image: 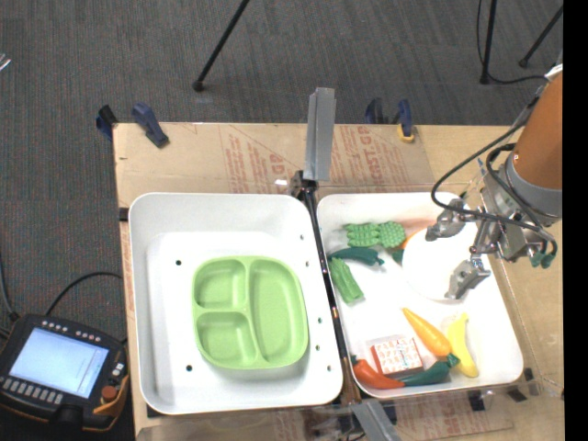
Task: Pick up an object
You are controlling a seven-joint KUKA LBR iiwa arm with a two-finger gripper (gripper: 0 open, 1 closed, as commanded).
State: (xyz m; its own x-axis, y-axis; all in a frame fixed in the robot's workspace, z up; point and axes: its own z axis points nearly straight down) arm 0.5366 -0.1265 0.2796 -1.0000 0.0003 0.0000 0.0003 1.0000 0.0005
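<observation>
Two shallow white plastic bins are sitting side by side on a cardboard-topped bench [230, 159]: the left bin [152, 246] and the right bin [510, 343]. One grey arm with an orange band [542, 145] is reaching in from the right. A light green three-compartment plastic plate [250, 312] is lying in the left bin. A round white plate [432, 265] is resting in the right bin, under the two-finger gripper [457, 251], whose fingers are standing apart and clamping nothing. Also lying in the right bin are a knobbly green toy [375, 234], a green pod-shaped toy [346, 279], an orange carrot-shaped toy [426, 332], a yellow banana-shaped toy [462, 347] and a small white card with red print [395, 354].
</observation>
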